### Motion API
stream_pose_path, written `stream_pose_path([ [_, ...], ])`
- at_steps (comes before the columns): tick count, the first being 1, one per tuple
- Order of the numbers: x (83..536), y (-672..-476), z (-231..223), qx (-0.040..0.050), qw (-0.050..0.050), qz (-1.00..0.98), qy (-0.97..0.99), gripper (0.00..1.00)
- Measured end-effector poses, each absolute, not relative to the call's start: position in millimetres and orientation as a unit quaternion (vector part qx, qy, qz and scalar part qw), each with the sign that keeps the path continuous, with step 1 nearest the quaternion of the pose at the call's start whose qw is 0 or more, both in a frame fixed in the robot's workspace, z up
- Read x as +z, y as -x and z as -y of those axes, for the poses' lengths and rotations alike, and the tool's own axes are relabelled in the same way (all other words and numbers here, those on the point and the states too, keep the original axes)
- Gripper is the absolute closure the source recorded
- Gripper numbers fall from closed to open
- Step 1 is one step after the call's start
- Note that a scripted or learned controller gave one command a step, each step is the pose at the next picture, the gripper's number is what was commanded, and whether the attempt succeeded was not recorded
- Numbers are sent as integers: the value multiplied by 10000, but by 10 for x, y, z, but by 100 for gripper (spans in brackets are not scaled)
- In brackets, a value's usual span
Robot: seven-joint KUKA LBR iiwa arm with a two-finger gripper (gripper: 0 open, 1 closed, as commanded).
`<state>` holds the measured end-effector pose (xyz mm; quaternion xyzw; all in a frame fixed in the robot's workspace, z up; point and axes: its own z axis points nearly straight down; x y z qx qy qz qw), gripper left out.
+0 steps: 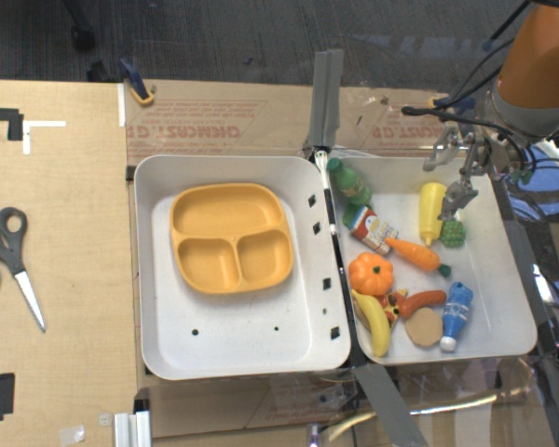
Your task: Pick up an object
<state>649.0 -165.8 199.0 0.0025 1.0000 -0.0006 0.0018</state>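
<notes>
The right bin holds several toy foods. A yellow bottle stands beside a green broccoli piece near the back right. Below them lie a carrot, an orange pumpkin, a banana, a red sausage, a tan round piece and a blue bottle. A green bottle and a red-and-white packet lie by the left wall. My gripper hangs over the bin's back right, just above the yellow bottle and the broccoli, with nothing seen held in it.
The left bin holds an orange three-compartment tray. Scissors lie on the wooden bench at the far left. A grey divider bar rises between the bins at the back. Cables trail around the arm at the upper right.
</notes>
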Motion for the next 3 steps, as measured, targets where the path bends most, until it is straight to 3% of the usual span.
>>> stream_pose_path([
  [1, 954, -6356, 1886, -7, 25, -9999, -164, 0],
  [2, 1063, -6376, 1873, -17, 53, -9999, -144, 100],
  [3, 942, -6308, 1091, 1, 26, -9986, 531, 100],
])
